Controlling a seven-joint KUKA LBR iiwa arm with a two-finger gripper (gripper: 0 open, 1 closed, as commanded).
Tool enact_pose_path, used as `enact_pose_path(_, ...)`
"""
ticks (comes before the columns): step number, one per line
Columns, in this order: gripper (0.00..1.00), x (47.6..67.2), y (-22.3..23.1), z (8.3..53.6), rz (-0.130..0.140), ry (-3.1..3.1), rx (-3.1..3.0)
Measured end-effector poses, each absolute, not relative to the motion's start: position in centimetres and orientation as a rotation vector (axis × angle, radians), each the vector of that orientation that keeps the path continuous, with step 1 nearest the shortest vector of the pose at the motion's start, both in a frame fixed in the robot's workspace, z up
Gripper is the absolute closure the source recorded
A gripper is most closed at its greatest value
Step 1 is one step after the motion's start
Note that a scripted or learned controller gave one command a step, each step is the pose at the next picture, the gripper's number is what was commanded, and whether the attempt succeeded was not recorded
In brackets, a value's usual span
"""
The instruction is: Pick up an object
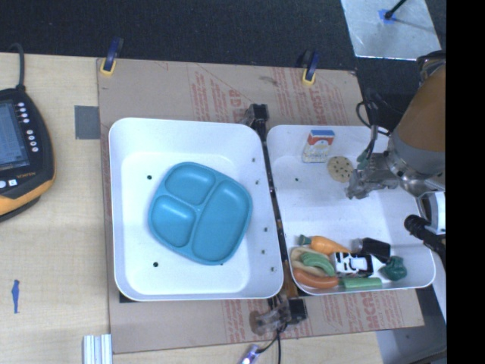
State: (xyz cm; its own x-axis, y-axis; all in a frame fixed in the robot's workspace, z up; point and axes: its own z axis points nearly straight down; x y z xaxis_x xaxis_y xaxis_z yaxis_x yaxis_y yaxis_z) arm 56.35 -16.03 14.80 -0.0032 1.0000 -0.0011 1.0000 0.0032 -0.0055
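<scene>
Right bin [303, 203]: middle floor bare, open room; clutter packed along near rim. Left bin [121, 203] holds blue divided plate [201, 212]. Gripper [358, 189] low over right bin's right-centre; jaw state cannot tell. Cookie [340, 167] just up-left of gripper, apart. Small carton [319, 145] near far rim. Toy pile [345, 264] well below gripper.

Grey arm [420, 131] with an orange band reaching in from the right.
Its wrist slopes down and leftward, ending in the gripper [358, 190], which points down over the right bin's [303, 203] floor, near the middle.
</scene>
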Motion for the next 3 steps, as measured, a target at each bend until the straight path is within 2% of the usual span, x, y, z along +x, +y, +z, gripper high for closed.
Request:
enact_pose_path(1,1.0,57.9,-9.1,12.5,0.006,-2.226,-2.211)
enact_pose_path(2,1.0,60.9,-6.9,22.9,0.002,-2.226,-2.216)
enact_pose_path(3,1.0,56.4,-13.4,14.3,0.007,-2.223,-2.215)
